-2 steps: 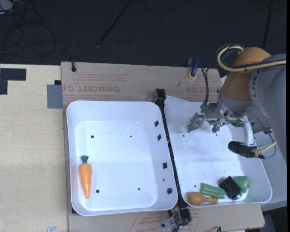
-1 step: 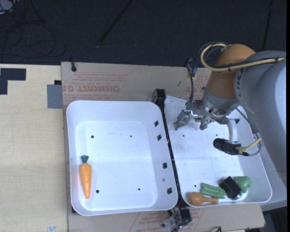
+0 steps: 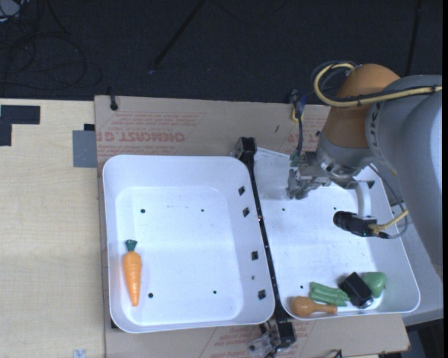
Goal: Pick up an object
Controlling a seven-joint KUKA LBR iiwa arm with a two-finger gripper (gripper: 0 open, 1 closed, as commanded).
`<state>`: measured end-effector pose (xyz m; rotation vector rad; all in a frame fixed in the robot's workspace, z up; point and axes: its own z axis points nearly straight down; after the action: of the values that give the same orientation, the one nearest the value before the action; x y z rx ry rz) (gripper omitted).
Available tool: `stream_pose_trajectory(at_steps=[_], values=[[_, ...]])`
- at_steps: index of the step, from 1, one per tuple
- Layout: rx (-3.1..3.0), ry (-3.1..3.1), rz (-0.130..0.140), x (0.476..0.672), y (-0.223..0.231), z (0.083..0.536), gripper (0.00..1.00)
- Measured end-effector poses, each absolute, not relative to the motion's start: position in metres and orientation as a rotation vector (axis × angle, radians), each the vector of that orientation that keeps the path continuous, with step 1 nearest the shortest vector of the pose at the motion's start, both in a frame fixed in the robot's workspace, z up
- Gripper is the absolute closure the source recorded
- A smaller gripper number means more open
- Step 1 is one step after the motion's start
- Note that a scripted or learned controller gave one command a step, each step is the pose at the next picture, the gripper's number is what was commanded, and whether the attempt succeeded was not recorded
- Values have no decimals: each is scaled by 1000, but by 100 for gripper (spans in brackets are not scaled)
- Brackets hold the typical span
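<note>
From the overhead camera view I see two white bins side by side on the bench: the left bin (image 3: pixel 175 171) and the right bin (image 3: pixel 321 263), meeting along a dark clipped seam. The arm (image 3: pixel 403 133) comes in from the right, orange band (image 3: pixel 358 107) above the wrist, yellow cable looped on top. The gripper (image 3: pixel 300 186) hangs over the far left part of the right bin, close to the seam; whether its pincer is apart or together I cannot tell, the tips are too small and dark against the bin floor. Nothing visible between them that I can make out. A carrot (image 3: pixel 132 273) lies in the left bin, near its left wall toward the near corner, green top pointing away from me. In the right bin's near edge sits a cluster: a tan pear-shaped piece (image 3: pixel 310 306), a green bean pod (image 3: pixel 328 294) just beside it, a black block (image 3: pixel 356 289), and a green piece (image 3: pixel 375 280) touching the block. All are well apart from the gripper.
</note>
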<state>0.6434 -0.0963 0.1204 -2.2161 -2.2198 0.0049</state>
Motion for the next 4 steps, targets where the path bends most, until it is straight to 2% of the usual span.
stream_pose_trajectory(at_steps=[1, 2, 3, 4], values=[[-2226, -2235, -18, 647, -73, 310, 100], [-2217, -2227, -4, 645, -33, 338, 100], [-2222, -2219, 2, 591, -52, 359, 100], [-2223, -2212, 12, 612, -107, 261, 100]])
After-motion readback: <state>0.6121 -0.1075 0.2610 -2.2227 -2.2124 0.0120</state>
